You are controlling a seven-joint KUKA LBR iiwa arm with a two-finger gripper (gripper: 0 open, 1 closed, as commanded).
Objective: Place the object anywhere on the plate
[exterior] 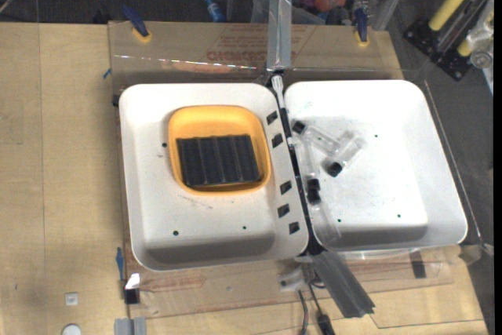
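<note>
Wooden tabletop (55, 169) bearing left bin (145, 169) and right bin (408, 169), touching side by side. Yellow plate (216, 115) in left bin. Dark ribbed block (218, 159) flat on plate. Clear black-capped pieces (329, 145) loose in right bin. Claw state: cannot tell.

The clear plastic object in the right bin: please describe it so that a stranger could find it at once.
Find the right white bin. Near its upper left part, close to the divider between the bins, lies a small see-through plastic object with a black tip. Unlike the orange plate holding a dark ribbed slab in the left bin, it is nearly colourless.
</note>
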